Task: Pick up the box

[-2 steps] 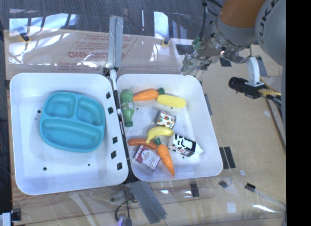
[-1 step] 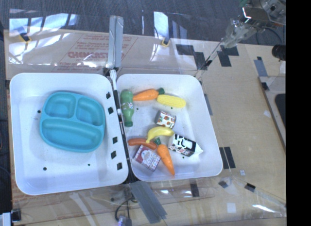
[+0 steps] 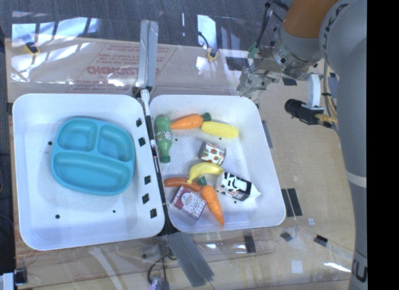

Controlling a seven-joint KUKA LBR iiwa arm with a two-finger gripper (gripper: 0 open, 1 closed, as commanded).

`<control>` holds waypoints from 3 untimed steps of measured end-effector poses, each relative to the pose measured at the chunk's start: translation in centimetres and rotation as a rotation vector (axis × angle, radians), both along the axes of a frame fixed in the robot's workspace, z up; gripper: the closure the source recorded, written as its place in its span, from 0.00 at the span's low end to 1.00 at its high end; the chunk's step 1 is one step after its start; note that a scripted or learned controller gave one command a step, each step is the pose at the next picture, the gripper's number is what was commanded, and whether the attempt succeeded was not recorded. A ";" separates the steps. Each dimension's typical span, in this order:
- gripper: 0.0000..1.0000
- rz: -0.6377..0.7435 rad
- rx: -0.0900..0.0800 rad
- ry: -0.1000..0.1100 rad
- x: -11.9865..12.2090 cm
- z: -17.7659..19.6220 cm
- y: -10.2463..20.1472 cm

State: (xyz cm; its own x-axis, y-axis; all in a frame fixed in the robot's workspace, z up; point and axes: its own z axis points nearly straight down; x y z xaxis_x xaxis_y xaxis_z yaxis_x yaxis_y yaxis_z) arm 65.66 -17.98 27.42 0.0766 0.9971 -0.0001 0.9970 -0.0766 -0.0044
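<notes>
Two shallow white bins sit side by side on a bench, seen from above at a slant. The left bin (image 3: 37,220) holds a blue tray (image 3: 93,156) with three compartments. The right bin (image 3: 265,158) holds a cluster of toy food: a green bottle (image 3: 163,138), a carrot (image 3: 187,121), a corn cob (image 3: 219,130), a small can (image 3: 212,153), a banana (image 3: 204,170), a red sausage (image 3: 181,183), a second carrot (image 3: 212,203), a black-and-white carton (image 3: 235,186), and the box (image 3: 188,203), small and reddish, near the front left corner of this bin. The grey arm reaches in from the right, and its gripper (image 3: 252,83) hangs over the far right corner of the right bin, well apart from the box and above the bin rim. Whether the jaws are open or closed cannot be told at this size; nothing is seen between them. The risks from here come mostly from crowding. The box touches the second carrot and lies just beside the sausage, so a descending finger could land on either one, push the box aside, or pinch a neighbour along with it. The box also lies near the bin wall, which could block one finger. The carton nearby could be mistaken for the target.
</notes>
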 end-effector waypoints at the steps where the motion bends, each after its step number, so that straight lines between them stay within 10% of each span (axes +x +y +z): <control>1: 1.00 0.108 -0.002 -0.005 -3.6 14.4 -2.5; 2: 1.00 0.214 0.000 0.000 0.0 -1.1 1.5; 3: 1.00 0.218 -0.001 0.000 0.1 0.1 1.5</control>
State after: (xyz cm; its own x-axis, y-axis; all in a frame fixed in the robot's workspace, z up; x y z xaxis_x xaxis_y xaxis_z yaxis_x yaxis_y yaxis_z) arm 65.73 -16.45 27.47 -0.1407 0.9901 -0.0006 0.9900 0.1407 -0.0041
